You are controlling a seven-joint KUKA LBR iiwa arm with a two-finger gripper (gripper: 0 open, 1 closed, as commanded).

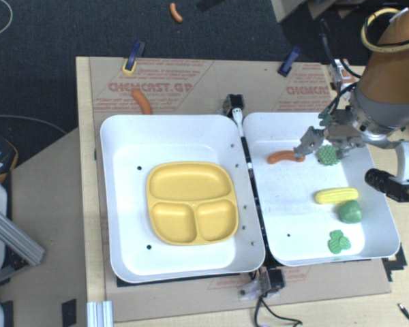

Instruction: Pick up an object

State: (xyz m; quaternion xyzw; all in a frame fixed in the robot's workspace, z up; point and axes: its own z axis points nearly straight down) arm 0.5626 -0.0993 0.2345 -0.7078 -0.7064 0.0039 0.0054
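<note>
Camera view: looks down at a slant on two white bins sitting side by side on a cardboard-topped bench.
Left bin: has a yellow divided tray lying flat in the middle, three compartments, nothing in them.
Right bin: this is where all the small stuff is.
Arm: comes in from the right and is parked over the upper part of the right bin.
Gripper: down low in the bin; one finger sticks out to the left and ends right at the orange sausage, and a green broccoli floret sits pretty much between the fingers.
Jaws: look spread fairly wide, but honestly can't tell if they're actually pinching the broccoli or just straddling it.
Other items: a yellow corn cob lies near the middle of the right bin, a green round vegetable sits just beside it toward the front, and a small green leafy piece is near the front edge.
Outside the bins: another orange sausage lies on the cardboard behind the left bin.
</note>
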